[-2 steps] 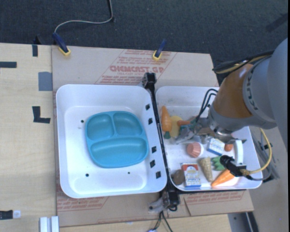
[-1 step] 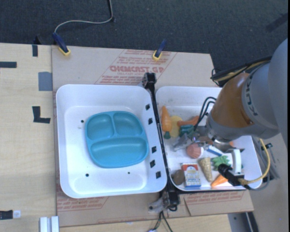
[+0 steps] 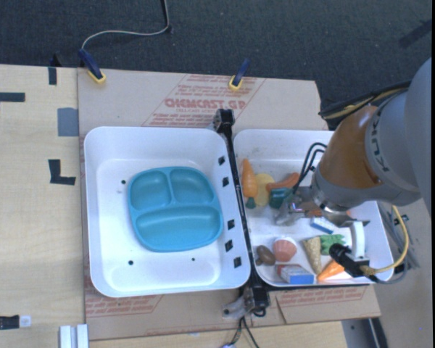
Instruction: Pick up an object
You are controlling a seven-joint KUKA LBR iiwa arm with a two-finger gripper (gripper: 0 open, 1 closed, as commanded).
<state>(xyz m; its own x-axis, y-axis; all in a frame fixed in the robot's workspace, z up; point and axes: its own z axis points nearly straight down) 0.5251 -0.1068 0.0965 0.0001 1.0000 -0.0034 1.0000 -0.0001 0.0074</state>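
Right bin [image 3: 362, 278]: gripper [image 3: 285, 212] sat low near its centre, among small toy foods; jaw state could not be told. Orange carrot piece [image 3: 249, 183] lay by the left wall. Left bin [image 3: 101, 194]: blue divided plate [image 3: 175, 208], centred.

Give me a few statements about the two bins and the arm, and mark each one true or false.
1. The blue divided plate lies in the left bin. True.
2. The gripper is over the left bin. False: it is over the right bin, among the small toy foods.
3. The arm's orange band is above the right bin. True.
4. The blue divided plate has toy food on it. False: its compartments are bare.
5. An orange carrot-shaped toy lies near the divider between the bins. True.
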